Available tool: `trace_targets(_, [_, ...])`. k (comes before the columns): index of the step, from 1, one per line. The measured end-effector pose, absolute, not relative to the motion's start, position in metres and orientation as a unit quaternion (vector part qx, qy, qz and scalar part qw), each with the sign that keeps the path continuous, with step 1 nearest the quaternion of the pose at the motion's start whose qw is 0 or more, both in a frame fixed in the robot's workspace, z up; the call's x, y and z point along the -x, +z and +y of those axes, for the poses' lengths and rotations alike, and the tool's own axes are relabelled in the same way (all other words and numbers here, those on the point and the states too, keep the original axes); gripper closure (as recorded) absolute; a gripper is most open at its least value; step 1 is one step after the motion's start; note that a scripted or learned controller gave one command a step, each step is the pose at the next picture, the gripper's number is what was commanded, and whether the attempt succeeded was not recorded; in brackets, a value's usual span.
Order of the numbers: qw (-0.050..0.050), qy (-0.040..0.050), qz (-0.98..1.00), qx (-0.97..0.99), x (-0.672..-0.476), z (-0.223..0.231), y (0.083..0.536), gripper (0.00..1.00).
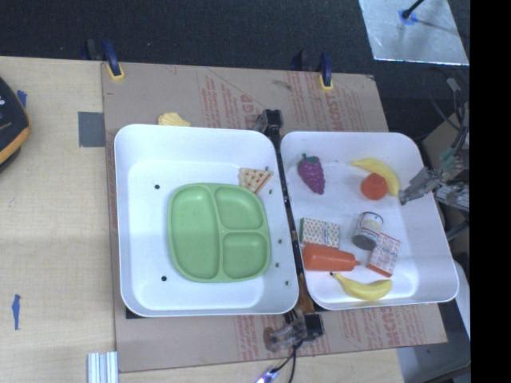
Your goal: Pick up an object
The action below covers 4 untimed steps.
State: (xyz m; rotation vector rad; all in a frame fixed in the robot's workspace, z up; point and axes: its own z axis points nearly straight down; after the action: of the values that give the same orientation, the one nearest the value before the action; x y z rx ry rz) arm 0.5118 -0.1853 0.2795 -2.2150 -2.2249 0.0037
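Note:
The right bin (431,274) holds a purple grape bunch (311,174), a yellow banana (378,168) touching a red-orange ball (373,187), a small tin can (368,230), a patterned packet (319,231), a red and white carton (384,254), an orange carrot (327,258) and a second banana (363,287). My gripper (417,187) reaches in at the right rim of this bin. It is just right of the red-orange ball and holds nothing that I can see.
The left bin (136,214) holds a green divided plate (218,231) and a waffle-patterned cracker (255,179) at its back right corner. A yellow item (172,120) lies on the cardboard behind that bin. Clamps (325,69) hold the cardboard's far edge.

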Motion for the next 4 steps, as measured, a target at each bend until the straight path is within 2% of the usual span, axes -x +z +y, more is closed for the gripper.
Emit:
trace_targets(1, [0.001, 0.0021, -0.710, 0.705, -0.587, -0.193, 0.167, 0.00])
trace_targets(2, [0.002, 0.0016, -0.709, 0.705, -0.532, -0.169, 0.091, 0.00])
trace_targets(3, [0.000, 0.0007, -0.709, 0.705, -0.546, -0.139, 0.092, 0.00])
trace_targets(4, [0.001, 0.0010, -0.709, 0.705, -0.571, -0.105, 0.092, 0.00])
